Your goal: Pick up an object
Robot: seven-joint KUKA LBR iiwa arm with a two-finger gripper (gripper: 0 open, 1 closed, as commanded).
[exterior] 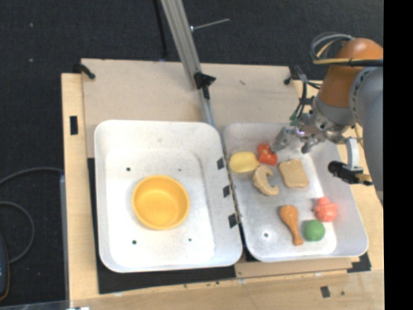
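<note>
The right bin [348,237] holds several small toy foods: a red piece [266,154], a yellow lemon-like piece [243,162], a tan mushroom-like piece [265,181], a tan bread slice [293,173], an orange drumstick [291,223], a green ball [314,230] and a pink-red piece [325,209]. My gripper [292,139] hangs over the bin's far side, just right of the red piece and above the bread slice. Nothing shows between its fingers.
The left bin [116,147] holds a yellow bowl [161,202]. A slanted metal pole [184,44] rises from the bench behind the bins, ending near the bins' shared edge. The grey arm with its orange band [345,76] comes in from the right.
</note>
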